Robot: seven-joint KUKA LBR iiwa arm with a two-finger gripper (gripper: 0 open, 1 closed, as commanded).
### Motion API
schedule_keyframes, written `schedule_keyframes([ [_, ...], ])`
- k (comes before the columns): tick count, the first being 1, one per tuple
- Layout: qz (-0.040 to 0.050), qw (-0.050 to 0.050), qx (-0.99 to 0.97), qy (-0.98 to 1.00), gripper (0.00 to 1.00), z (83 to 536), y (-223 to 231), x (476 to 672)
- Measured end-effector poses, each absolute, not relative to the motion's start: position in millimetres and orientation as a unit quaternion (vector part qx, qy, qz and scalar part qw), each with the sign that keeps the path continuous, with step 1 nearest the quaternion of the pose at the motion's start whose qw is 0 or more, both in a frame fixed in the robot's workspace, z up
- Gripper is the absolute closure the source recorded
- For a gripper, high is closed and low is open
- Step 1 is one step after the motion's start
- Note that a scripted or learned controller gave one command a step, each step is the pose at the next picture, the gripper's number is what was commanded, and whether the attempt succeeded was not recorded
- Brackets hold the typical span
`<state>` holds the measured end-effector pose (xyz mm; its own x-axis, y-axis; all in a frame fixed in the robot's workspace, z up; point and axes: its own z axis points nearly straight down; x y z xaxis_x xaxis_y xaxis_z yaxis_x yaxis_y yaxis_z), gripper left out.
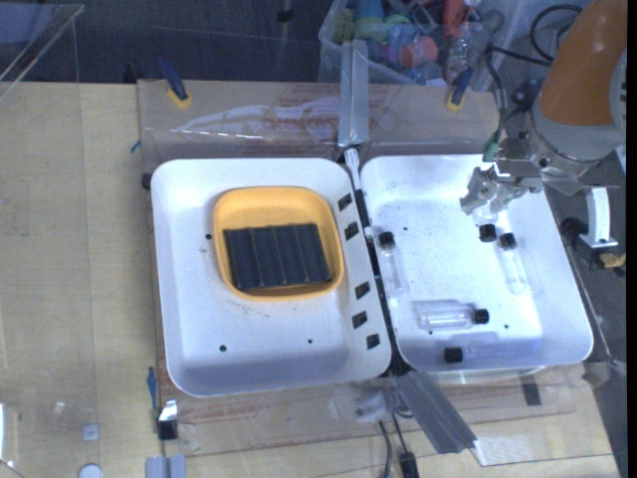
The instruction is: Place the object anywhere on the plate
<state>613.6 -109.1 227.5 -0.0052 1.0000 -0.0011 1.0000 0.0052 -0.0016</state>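
Right bin: several clear plastic vials with black caps, the largest vial lying on its side near the front wall, well apart from the yellow plate; judged light, stiff and slippery (best taken across mid-body); pincer opening indiscernible.

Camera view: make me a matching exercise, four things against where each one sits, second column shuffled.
Things:
1. yellow plate
2. dark ridged slab
3. clear bottle
4. gripper

Places:
A. lying near the right bin's front edge
B. over the right bin's back part
C. in the left bin
D. on the plate

Pairs: 1-C, 2-D, 3-A, 4-B
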Motion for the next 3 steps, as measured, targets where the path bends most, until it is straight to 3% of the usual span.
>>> schedule_keyframes([
  [1,-0.0007,-0.003,-0.612,-0.791,1.0,254.0,-131.2,649.7],
  [2,-0.0009,-0.003,-0.506,-0.863,1.0,246.9,-129.3,667.9],
  [3,-0.0008,-0.004,-0.383,-0.924,1.0,295.8,-150.9,667.9],
])
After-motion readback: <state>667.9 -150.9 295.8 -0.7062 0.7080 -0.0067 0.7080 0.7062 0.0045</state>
